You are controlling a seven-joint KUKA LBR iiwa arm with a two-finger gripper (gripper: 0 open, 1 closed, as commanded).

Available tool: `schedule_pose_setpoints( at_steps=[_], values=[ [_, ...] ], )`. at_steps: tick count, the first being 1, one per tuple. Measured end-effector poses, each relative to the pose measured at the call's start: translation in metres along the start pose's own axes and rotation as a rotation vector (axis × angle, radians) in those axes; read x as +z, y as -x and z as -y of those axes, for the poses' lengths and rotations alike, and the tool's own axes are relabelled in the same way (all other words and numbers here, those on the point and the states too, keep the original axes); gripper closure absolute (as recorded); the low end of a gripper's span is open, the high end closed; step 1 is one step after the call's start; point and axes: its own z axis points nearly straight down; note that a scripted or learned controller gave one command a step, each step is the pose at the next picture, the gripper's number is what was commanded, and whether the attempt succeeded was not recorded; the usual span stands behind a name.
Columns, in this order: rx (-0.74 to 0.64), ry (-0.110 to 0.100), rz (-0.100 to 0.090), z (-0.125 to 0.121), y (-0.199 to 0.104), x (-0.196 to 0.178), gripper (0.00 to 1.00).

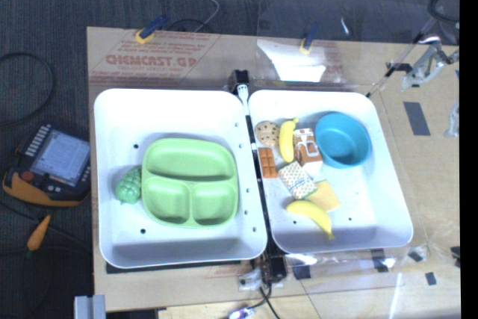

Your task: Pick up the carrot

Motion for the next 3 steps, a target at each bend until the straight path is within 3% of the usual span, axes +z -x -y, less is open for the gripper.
schedule_pose_setpoints(
  at_steps=[1, 2, 3],
  values=[
    [-0.005, 0.005, 0.002, -0.002, 0.004, -0.007, 1.00],
    [-0.005, 0.006, 0.001, -0.002, 0.004, -0.006, 0.00],
    [-0.006, 0.002, 0.009, -0.002, 0.007, -0.018, 1.00]
  ],
)
